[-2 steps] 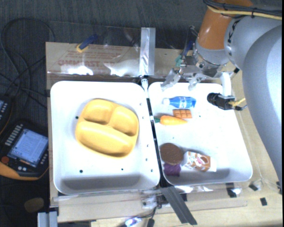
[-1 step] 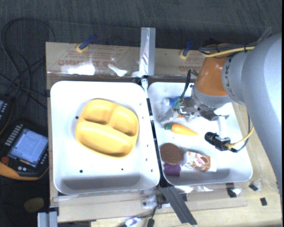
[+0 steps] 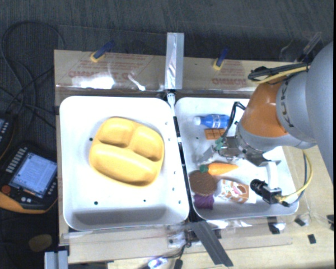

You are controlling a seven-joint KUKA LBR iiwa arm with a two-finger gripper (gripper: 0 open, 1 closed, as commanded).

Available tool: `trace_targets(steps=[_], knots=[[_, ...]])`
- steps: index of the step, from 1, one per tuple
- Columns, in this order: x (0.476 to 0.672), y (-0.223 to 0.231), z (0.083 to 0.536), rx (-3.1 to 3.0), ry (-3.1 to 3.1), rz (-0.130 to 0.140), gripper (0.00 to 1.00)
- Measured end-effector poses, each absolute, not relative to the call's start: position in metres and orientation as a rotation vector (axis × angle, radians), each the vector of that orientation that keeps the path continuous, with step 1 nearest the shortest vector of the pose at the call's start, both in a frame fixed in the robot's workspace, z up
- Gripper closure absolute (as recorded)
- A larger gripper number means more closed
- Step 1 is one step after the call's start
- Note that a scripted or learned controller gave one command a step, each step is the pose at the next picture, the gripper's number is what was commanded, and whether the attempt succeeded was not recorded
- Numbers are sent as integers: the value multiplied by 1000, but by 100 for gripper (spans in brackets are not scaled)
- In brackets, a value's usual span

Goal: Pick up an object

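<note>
The grey arm [image 3: 316, 94] bulks largest, reaching in from 3 o'clock of the view with its orange band [image 3: 263, 114] bent down over the right bin [image 3: 190, 134]; the gripper [image 3: 225, 147] sits low at about that bin's centre, and whether it is open or closed cannot be told, since the wrist covers it from above.

Just beside the gripper, at its 6 o'clock, lies an orange carrot [image 3: 223, 168], running from 9 to 3 o'clock with its green top towards 9; whether the two touch cannot be told. A small teal thing [image 3: 219, 145] shows at the gripper's 9 o'clock, too small to name.

At the bin's 7 o'clock a brown round thing [image 3: 201, 182] touches the carrot's green end; a purple thing [image 3: 204, 201] lies at its 6 o'clock, against the bin's near wall; a pink-and-white packet [image 3: 234, 191] lies just beside the brown thing, at the carrot's 6 o'clock.

Towards the bin's 12 o'clock a blue bottle [image 3: 214, 120] lies on its side, white cap pointing to 9; a small brown block [image 3: 214, 133] sits just beside it at its 6 o'clock.

The left bin [image 3: 78, 198] meets the right one along their inner rims; a large yellow loaf-like lump [image 3: 126, 150] lies at its centre.

At 9 o'clock of the view, off the bench, a handheld pendant [image 3: 29, 175] with a lit screen rests on dark carpet among black cables [image 3: 28, 66].
</note>
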State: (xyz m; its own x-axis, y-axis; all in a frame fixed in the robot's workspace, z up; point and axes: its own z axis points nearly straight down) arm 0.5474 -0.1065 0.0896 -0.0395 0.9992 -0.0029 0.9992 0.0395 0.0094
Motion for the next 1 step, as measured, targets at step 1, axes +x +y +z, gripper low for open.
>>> trace_targets(steps=[1], knots=[[633, -100, 89, 2199, 2228, 6, 0]])
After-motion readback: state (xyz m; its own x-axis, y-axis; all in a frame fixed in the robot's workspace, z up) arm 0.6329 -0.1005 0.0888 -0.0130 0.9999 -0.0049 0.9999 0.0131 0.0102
